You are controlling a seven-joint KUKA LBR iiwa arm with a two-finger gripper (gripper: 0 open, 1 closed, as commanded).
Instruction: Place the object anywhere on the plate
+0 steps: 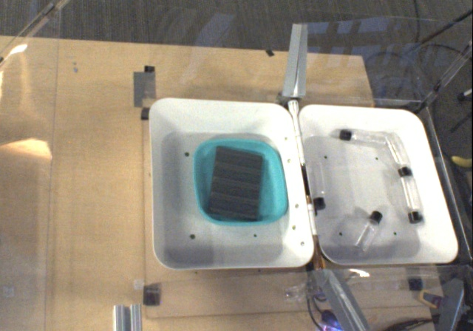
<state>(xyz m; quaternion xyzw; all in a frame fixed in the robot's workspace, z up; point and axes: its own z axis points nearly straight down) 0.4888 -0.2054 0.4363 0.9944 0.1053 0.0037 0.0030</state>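
Observation:
A dark grey ribbed rectangular block (236,183) lies on the teal plate (278,188), roughly in its middle and turned slightly off square. The plate sits on the floor of the left white bin (170,196).
The right white bin (436,196) holds a bent clear plastic piece (390,146) with black fasteners near its back and right side, and a small clear piece (363,232) near its front. A metal post (295,60) stands behind the seam between the bins. Bare wooden bench lies to the left.

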